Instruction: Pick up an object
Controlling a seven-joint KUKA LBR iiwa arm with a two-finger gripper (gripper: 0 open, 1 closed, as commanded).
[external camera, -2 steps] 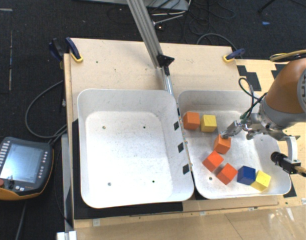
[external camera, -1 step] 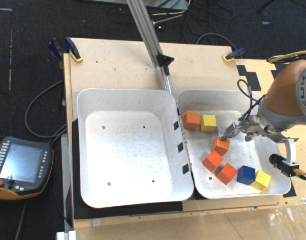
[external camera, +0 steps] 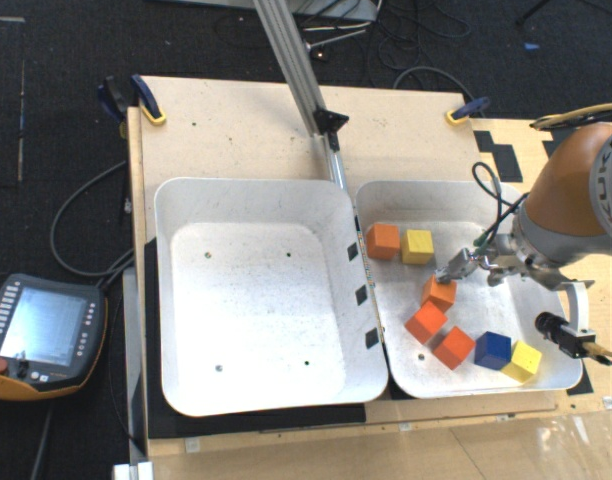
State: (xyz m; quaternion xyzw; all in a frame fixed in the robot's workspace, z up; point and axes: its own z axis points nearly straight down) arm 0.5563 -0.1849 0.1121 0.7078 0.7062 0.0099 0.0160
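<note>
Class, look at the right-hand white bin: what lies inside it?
Inside the right bin lie seven blocks: four orange, two yellow, one blue. The gripper hangs above one orange block. The arm covers the bin's right part.

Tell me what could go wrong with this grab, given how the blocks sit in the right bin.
1. The gripper sits just above an orange block that crowds another orange block; closing could nudge the neighbour or pinch a corner and slip.
2. The red block, blue block and yellow block lie packed together near the right bin front wall, so a dragged block could scatter them.
</note>
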